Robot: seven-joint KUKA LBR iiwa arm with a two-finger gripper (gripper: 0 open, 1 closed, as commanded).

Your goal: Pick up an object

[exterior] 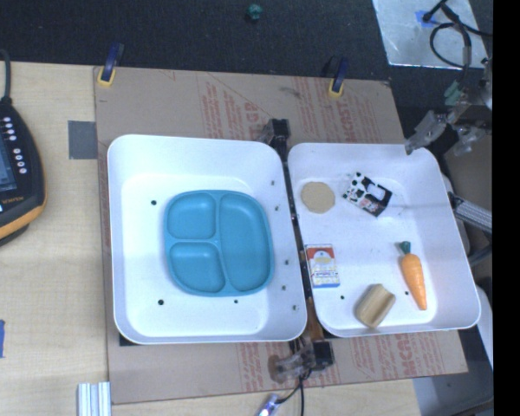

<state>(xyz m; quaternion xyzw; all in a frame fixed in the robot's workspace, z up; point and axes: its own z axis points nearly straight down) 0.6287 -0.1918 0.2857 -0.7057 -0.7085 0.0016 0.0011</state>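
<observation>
The right bin (433,176) holds several small objects. A tan round disc (317,197) lies near its far left, with a black-and-white patterned item (367,193) beside it. A small red-and-white box (322,265) lies by the left wall. An orange carrot (413,277) with a green top rests at the right, and a tan block (374,305) sits near the front edge. My gripper (449,125) hangs outside the bin, above its far right corner, away from all objects and with nothing visibly held.
The left bin (130,232) contains a blue divided plate (217,242). A black-and-orange teach pendant (4,172) lies on the bench at the far left. Clamps (334,76) hold the cardboard sheet under both bins. Cables and a pale panel (425,16) sit at the back right.
</observation>
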